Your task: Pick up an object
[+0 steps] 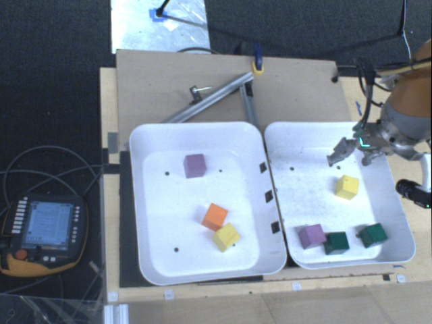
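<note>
Camera view, single frame, my read from the remote station: gripper hangs over the upper right part of the right bin, the arm coming in from the right edge. Two grey fingers are visible, one angled toward the lower left and one nearer the wrist; I see a gap between them with nothing in it, so I log it as open and holding nothing. Nearest candidate is the yellow cube, just below the gripper and apart from it, resting flat on the bin floor. It is cube-shaped, so no long axis; its edges sit slightly rotated against the bin walls. Along the bottom of the same bin: purple cube, dark green cube touching or just beside it, second green cube near the right wall. Left bin has a purple cube, orange cube, and yellow cube touching the orange one.
</note>
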{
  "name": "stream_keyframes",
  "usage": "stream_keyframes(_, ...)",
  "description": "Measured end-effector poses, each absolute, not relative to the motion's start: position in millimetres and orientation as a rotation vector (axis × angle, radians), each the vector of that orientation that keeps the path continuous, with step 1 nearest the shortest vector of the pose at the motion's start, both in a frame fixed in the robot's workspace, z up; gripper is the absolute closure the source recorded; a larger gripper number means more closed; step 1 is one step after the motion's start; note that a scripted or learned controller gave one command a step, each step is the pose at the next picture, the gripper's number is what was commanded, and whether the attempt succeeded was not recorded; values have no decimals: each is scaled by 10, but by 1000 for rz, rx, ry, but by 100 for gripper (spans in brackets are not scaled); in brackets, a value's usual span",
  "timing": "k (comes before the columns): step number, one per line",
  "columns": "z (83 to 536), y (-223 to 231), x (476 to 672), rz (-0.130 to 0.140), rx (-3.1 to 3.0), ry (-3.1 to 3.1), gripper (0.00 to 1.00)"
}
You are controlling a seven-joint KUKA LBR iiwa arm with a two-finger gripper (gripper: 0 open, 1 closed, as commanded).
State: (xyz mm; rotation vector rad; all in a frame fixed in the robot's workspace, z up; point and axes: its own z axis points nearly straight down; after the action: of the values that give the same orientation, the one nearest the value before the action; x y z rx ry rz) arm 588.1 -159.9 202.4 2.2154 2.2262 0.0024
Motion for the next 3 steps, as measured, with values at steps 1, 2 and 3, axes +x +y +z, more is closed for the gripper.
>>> stream_keyframes(1,1408,-1634,5848,-4,2221,2225,0)
stream_keyframes(2,1109,-1650,5879,6,2211,2217,0)
stream_keyframes(3,1181,-1639,5870,4,2213,2222,100)
